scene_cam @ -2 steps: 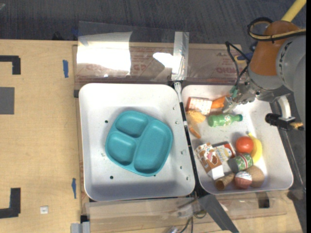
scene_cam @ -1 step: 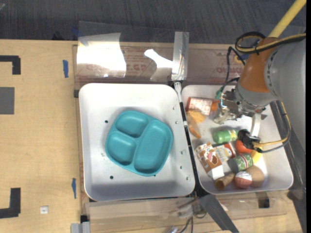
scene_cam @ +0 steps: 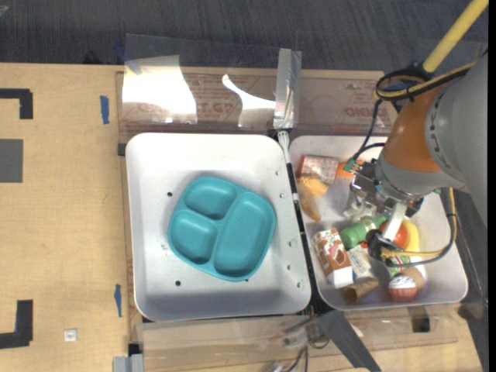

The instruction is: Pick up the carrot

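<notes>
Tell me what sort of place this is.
Probably a robot lab's pick-and-place bench, not a kitchen: two shallow white bins sit side by side, the right one heaped with toy food, and a grey-and-orange robot arm reaches in over it.

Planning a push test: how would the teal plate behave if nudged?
The teal plate looks like stiff moulded plastic, probably light. Lying flat in the left bin, it would likely slide, not tip or roll.

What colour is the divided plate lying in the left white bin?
Teal, a sectioned plastic plate with three compartments, seen clearly in the camera view.
</notes>
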Controlling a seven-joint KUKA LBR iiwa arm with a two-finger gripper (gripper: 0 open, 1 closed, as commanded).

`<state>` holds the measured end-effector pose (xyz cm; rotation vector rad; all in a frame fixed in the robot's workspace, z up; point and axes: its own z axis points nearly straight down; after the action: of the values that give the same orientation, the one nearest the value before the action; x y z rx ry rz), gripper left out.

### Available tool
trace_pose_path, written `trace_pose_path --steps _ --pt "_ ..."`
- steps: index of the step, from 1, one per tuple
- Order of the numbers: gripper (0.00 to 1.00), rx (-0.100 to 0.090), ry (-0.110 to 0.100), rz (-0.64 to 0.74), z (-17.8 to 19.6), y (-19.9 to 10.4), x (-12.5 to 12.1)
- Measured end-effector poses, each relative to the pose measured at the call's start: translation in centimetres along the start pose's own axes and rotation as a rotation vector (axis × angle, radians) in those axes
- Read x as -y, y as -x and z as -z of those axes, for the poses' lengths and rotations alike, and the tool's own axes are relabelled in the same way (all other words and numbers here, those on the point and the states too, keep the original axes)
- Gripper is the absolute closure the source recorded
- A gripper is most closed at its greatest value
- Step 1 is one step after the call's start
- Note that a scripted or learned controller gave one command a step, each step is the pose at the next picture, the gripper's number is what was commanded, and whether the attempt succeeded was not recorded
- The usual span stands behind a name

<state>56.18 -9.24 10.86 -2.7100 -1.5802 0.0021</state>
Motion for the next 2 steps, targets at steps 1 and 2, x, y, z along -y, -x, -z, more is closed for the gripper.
trace_pose_path --steps 1,2 --pt "0.0 0.001 0.0 0.0 0.0 0.0 0.0" --pt "0.0 0.01 -0.027 -0.295 -1.9 -2.9 -6.1"
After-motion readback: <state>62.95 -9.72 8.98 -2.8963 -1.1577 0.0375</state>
